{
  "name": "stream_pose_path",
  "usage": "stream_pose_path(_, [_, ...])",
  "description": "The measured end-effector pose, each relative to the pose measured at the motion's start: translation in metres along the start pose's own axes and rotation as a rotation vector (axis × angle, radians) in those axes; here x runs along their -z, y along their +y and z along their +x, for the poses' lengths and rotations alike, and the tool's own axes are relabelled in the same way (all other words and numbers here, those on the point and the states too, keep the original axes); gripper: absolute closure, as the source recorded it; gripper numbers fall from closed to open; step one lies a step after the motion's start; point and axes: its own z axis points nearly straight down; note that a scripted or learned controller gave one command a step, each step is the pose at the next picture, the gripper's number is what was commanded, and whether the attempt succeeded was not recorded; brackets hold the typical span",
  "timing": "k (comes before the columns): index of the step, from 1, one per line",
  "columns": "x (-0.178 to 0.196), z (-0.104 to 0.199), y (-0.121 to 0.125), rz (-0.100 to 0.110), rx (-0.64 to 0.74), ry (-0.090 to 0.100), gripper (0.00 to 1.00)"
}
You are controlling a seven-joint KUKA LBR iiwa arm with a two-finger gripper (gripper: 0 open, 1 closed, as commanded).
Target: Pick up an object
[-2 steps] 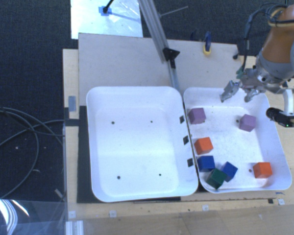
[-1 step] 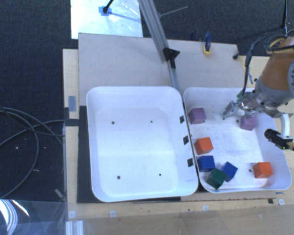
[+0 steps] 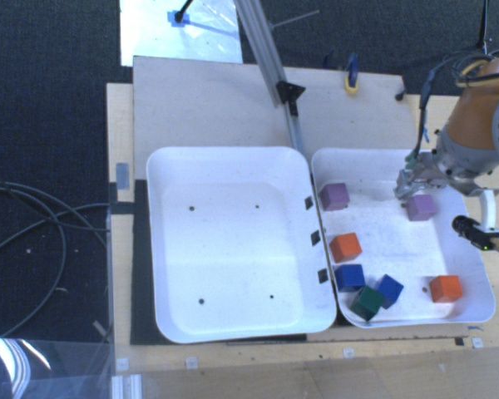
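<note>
Gripper (image 3: 410,185) sits low in the right bin (image 3: 474,310), just above-left of a purple block (image 3: 421,208), apparently touching it; can't tell its state. Orange block (image 3: 345,246) lies left of that purple one.

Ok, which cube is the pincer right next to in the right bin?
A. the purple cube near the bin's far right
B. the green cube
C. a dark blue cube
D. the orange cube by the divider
A: the pincer sits just at the upper left of the purple cube in the right bin, far from the others.
</note>
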Motion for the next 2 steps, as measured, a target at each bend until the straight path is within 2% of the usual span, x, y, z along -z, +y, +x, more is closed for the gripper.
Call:
stream_pose_path(1, [0.045, -0.02, -0.027, 0.024, -0.009, 0.006, 1.0])
stream_pose_path(2, [0.047, -0.027, -0.003, 0.023, -0.003, 0.007, 1.0])
